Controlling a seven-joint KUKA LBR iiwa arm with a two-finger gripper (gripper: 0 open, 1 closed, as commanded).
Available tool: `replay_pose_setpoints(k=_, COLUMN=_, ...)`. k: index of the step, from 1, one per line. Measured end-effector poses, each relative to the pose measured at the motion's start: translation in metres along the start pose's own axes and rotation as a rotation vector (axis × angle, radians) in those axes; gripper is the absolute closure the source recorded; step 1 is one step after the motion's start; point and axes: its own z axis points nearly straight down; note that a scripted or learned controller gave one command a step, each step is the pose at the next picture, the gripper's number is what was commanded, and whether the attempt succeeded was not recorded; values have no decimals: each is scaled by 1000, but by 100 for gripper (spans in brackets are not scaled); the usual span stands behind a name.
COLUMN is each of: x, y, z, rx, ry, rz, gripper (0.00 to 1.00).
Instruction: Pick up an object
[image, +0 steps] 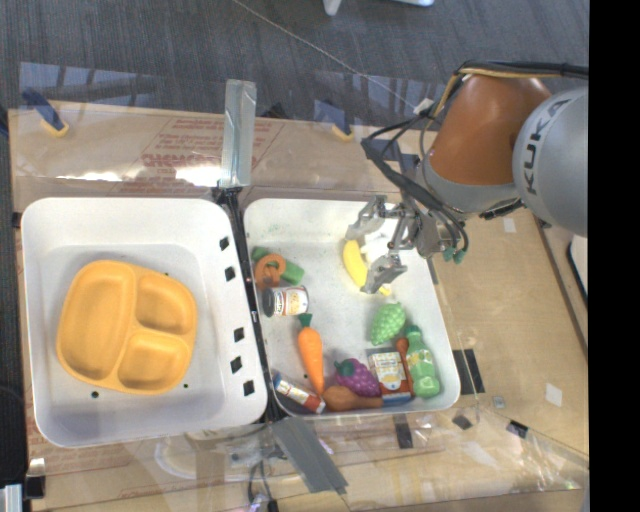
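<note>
Two shallow white bins sit side by side on a surface (110, 140) covered in brown board under clear, glossy sheeting. The left bin (40, 300) holds a smooth yellow-orange divided tray (125, 325) with three rounded compartments. The right bin (300, 215) carries a scatter of small plastic play foods. A curved yellow banana (353, 265) lies in the upper middle, and the metal end effector (388, 250) hangs directly over its right end, its fingers spread apart, though at this slant it is hard to tell whether they touch the fruit. Below it lies a knobbly green grape bunch (388, 323), then a green bottle (423, 368) and a red-labelled carton (386, 370) near the lower right corner. A tapered orange carrot (311, 358) lies toward the middle, a small tin can (289, 301) on its side near the left wall, and a purple grape bunch (356, 377) along the front wall. The bin floor around the banana, toward the far wall, is bare white plastic, giving open room on that side.
</note>
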Motion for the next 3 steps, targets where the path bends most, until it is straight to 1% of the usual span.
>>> replay_pose_setpoints(k=1, x=20, y=51, z=112, rx=-2, ry=0, rz=-42, gripper=0)
replay_pose_setpoints(k=2, x=104, y=73, z=111, rx=0, ry=-4, rz=-109, gripper=0)
replay_pose_setpoints(k=3, x=52, y=20, z=-187, rx=4, ry=-11, rz=-18, gripper=0)
